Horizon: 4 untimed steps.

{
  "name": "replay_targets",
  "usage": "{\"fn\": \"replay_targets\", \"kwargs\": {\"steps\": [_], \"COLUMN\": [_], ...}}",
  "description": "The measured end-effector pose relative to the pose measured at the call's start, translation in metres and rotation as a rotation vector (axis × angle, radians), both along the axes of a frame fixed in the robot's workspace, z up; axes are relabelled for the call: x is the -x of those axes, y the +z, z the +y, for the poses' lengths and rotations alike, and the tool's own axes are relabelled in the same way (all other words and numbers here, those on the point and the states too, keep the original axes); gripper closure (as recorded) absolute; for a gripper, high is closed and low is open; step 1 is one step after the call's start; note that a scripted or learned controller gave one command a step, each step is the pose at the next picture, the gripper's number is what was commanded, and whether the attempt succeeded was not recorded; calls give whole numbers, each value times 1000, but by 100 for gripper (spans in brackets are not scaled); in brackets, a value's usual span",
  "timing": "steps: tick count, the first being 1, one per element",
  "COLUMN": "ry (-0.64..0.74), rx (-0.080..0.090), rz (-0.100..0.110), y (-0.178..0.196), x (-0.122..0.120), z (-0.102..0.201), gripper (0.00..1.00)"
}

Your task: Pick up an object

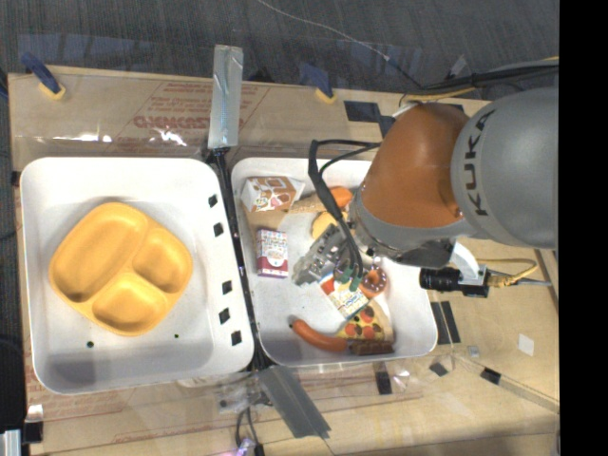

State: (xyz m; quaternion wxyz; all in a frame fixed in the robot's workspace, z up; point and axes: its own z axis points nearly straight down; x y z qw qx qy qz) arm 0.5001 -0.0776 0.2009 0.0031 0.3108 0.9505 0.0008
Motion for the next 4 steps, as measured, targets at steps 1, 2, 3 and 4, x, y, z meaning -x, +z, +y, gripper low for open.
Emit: {"fn": "replay_targets", "kwargs": {"steps": [1,2,3,4], "ry": [354,206,-160,-251], "rx": [2,2,-1,-5], "rz": [5,5,5,-6], "y": [8,37,-108,-2], "x": [-3,-34,-96,-124], "z": [-72,-106,-95,2], "gripper": [100,100,100,100]}}
